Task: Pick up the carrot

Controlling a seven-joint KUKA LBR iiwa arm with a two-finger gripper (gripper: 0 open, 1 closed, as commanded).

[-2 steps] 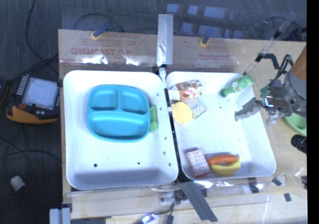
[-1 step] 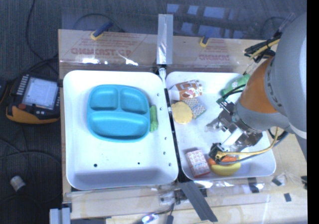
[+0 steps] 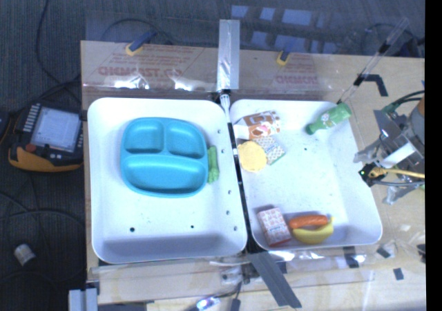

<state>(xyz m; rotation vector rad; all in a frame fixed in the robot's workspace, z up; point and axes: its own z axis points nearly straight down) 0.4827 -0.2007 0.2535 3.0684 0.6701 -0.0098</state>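
The grey robot arm at the right of the frame is cut off by the edge. At lower right, the orange carrot covers part of a yellow banana-shaped toy. The print on the small pink box is too small to read.

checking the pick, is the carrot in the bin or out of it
In the bin. The carrot lies flat against the banana, near the front wall of the right bin.
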